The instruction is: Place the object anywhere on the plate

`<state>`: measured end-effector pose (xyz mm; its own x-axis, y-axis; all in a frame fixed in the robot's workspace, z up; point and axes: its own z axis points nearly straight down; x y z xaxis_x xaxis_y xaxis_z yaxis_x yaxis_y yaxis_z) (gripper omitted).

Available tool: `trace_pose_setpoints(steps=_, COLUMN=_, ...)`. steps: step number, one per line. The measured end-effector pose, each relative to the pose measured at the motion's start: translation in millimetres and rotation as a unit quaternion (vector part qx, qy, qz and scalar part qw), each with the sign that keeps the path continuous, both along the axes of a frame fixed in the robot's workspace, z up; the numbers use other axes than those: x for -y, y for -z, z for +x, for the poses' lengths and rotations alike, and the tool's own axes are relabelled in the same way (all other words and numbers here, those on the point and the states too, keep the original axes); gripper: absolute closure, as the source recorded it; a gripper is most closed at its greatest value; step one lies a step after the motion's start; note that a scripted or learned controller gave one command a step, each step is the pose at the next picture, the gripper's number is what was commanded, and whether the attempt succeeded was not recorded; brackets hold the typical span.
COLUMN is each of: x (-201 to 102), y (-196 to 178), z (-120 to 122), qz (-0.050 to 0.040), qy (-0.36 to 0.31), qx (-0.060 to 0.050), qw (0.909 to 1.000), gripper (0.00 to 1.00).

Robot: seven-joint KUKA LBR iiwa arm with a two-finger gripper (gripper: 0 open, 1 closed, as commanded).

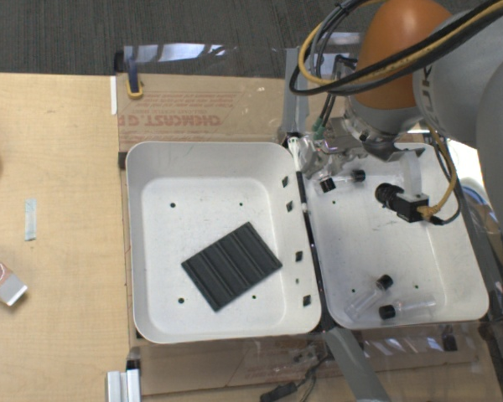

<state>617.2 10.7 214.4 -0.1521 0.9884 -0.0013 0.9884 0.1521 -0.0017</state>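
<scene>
Camera view, slanted down over the bench, has the grey arm with its orange band (400,53) reaching in from the right, its wrist low over the far left corner of the right-hand shallow white bin (453,258). The two-finger gripper (318,162) sits in a cluster of metal and cable just beside the wall between the two bins; whether it is spread or closed cannot be told from this angle, and nothing can be seen between its tips.

Two clear plastic tubes with black caps (384,301) lie near the front edge of that same right bin, one cap pointing toward the bin's middle and the other toward its front; their bodies are see-through and faint against the white floor. They rest well apart from the gripper, toward the near side of the bin.

A dark grey ribbed rectangular plate (232,265) lies flat and turned at an angle on the floor of the left-hand shallow white bin (151,224), toward its front right. It is separated from the tubes by the shared bin walls.

Out on the tan wooden bench top (50,157) to the left lie a small grey strip (30,220) and a wrapped brown-and-white bar (0,278).
</scene>
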Motion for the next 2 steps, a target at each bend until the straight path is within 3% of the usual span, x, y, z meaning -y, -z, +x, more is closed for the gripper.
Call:
trace_pose_setpoints(steps=1, x=-57.6, y=24.3, z=-69.4, qz=-0.0003, qy=0.050, qx=-0.001, qw=0.9987, gripper=1.00)
trace_pose_setpoints(steps=2, x=-58.2, y=24.0, z=-98.9, qz=-0.0003, qy=0.037, qx=-0.001, qw=0.9993, gripper=1.00)
